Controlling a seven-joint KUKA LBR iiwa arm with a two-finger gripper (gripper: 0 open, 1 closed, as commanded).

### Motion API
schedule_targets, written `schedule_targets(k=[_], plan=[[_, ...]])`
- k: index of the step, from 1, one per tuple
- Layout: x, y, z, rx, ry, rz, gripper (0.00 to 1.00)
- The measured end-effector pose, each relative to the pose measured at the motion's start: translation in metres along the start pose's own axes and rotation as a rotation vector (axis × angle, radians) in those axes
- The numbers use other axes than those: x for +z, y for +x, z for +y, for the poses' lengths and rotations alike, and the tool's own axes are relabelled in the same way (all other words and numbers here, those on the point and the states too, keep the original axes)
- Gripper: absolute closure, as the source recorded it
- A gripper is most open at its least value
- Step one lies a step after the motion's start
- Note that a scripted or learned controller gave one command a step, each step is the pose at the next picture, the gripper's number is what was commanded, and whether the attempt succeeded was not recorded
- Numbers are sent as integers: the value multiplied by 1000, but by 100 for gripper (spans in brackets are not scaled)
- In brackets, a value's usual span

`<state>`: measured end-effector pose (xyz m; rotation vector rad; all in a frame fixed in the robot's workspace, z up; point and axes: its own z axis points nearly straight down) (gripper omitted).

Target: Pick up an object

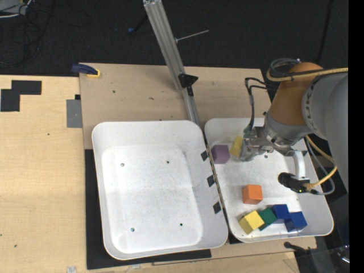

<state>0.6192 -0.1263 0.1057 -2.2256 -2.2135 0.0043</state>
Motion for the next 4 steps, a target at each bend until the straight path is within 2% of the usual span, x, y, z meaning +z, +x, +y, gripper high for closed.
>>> schedule_targets(k=[2, 3, 4], plan=[[-122, -11, -2, -5, -9, -1, 100], [-149, -13, -1, -5, -5, 0, 100], [-136, 36, -17, -9, 2, 2, 100]])
